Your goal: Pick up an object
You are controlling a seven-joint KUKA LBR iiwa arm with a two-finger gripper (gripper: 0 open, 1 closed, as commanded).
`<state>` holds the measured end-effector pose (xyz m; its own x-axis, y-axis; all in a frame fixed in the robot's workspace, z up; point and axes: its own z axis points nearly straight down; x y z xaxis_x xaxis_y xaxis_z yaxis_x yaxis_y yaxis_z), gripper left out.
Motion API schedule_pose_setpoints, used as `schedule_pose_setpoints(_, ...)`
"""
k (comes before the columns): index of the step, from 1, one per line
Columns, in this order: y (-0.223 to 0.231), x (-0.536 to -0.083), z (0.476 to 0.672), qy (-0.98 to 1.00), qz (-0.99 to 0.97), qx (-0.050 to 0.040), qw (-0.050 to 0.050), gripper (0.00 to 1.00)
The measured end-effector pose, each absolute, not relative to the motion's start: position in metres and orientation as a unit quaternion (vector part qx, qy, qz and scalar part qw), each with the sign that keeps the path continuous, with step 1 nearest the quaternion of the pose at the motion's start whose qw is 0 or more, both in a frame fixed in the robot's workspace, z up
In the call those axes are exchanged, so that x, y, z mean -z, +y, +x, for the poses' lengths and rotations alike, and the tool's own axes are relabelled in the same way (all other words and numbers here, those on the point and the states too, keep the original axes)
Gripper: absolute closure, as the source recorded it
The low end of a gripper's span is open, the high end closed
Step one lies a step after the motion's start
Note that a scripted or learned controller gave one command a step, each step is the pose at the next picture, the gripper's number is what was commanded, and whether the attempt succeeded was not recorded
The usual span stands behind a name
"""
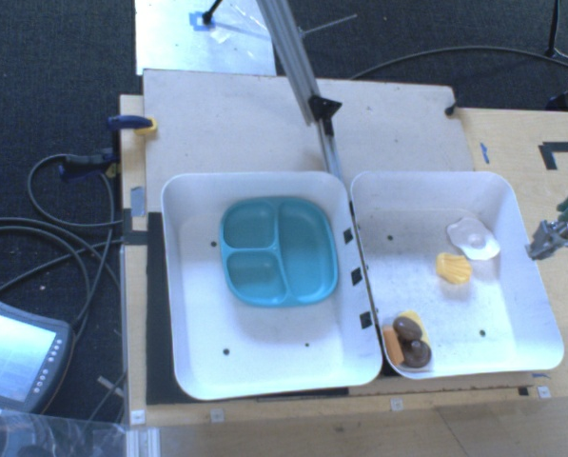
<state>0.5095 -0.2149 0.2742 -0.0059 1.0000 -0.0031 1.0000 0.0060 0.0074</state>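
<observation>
The gripper (pixel 550 239) sat at the far right, just past the outer wall of the right bin (pixel 526 217); it was small and blurry there, so whether it was spread or pressed together could not be told, and nothing showed in its grip; it was probably parked off to the side so it would not block the way into the bins; the things to pick were all in the right bin; a white piece (pixel 473 238) lay near the right wall, with a yellow piece (pixel 454 268) just beside it and a bit lower; down in the front left corner a small dish (pixel 409 343) held brown lumps and something orange, tucked tight against the wall; the left bin (pixel 184 350) held a teal tray (pixel 279 251) with three parts, lying flat in the middle; the white and yellow pieces looked easiest to reach, since bare floor lay around them, though the white one was close to the wall; the corner dish looked harder, because two walls crowded it; the middle of the right bin had lots of open room for coming down
</observation>
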Motion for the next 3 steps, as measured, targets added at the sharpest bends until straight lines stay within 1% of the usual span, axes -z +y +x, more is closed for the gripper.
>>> schedule_pose_setpoints(1,-0.153,-0.268,0.524,0.711,0.703,-0.0015,0.0,1.0)
schedule_pose_setpoints(2,-0.103,-0.272,0.54,0.711,0.703,-0.0017,0.001,1.0)
schedule_pose_setpoints(3,-0.055,-0.275,0.551,0.711,0.703,-0.0018,0.001,1.0)
